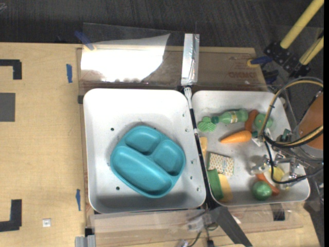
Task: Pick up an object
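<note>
So from the overhead camera: the left bin (97, 153) just has a teal divided plate (148, 160) sitting in it. The right bin (216, 101) has all the toys, including a carrot (236, 136), a green bottle (232, 117), a patterned cracker (221, 164) and a green ball (262, 190). The gripper (267, 163) is down low in that bin just above the ball, but honestly can't tell if it's open or grabbing anything.

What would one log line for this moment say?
end effector: low in right bin, among toys | carrot: lying free | green ball: near front edge | blue tray: in left bin
</note>
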